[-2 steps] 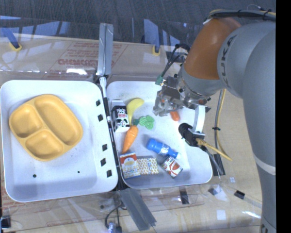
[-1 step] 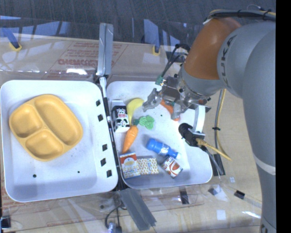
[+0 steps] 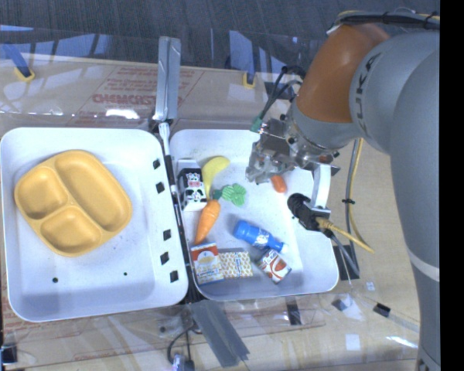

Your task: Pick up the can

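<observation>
Lowest in the right bin [image 3: 332, 273], a red-and-white can [image 3: 274, 266] lies tipped on its side near the front wall, its label too small to read. Just left of the can lies a printed carton [image 3: 221, 264]; just above it, a blue bottle [image 3: 257, 236]. Farther up lie a carrot [image 3: 207, 219] and a banana [image 3: 214, 168]. Well above the can hangs the tool [image 3: 266, 165]; whether it is spread I cannot tell.

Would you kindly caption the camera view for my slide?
Arm's hand above the right bin, near the banana; can lies at the front.
</observation>
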Controlling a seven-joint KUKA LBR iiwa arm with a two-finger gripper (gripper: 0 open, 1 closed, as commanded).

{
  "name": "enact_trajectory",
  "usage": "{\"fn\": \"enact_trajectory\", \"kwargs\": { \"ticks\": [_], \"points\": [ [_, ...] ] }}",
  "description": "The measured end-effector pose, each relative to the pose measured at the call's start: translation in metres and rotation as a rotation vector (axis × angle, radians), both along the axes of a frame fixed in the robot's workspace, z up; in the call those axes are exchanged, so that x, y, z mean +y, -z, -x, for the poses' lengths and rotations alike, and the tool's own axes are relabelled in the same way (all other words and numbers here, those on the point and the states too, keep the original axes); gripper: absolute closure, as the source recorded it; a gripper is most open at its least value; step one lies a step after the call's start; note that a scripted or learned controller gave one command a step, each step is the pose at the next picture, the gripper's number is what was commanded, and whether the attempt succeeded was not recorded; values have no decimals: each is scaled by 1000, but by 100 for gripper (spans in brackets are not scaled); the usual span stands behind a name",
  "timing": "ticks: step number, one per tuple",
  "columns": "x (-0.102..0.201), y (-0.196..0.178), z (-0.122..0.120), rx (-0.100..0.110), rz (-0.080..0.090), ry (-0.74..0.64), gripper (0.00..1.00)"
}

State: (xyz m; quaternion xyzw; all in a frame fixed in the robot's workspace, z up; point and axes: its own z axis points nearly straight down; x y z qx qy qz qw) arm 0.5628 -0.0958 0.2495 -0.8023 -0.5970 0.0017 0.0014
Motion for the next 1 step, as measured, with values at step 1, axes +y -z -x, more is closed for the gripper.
{"fn": "enact_trajectory", "kwargs": {
  "ticks": [1],
  "points": [
    [5, -41, -64, -3, 1, 286, 100]
  ]
}}
